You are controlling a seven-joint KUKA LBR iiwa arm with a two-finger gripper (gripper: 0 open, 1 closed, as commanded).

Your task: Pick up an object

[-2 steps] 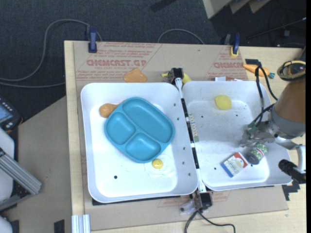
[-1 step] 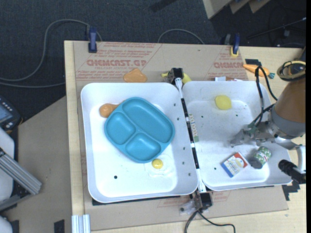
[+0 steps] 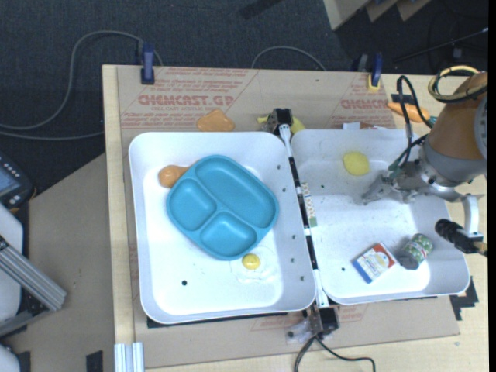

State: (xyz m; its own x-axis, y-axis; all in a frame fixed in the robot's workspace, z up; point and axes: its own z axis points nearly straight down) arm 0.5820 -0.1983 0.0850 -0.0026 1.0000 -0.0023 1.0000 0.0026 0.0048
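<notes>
Brown board (image 3: 232, 91) behind the bins reads "CHEMCAST GP" in red.

Grey arm (image 3: 453, 161) — orange band, yellow cable — metal tool (image 3: 387, 188).

Robotics lab, clamped bench board (image 3: 232, 91), white bins (image 3: 155, 231), trailing cables (image 3: 93, 45), dark carpet (image 3: 62, 14)

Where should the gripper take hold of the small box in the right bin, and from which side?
Grip the box across its two long sides, coming straight down from above. It lies flat and slanted on the right bin floor, so those sides are the narrower span. A can lies close on its right, so keep the fingers off that end. The gripper is above it in the view.
</notes>
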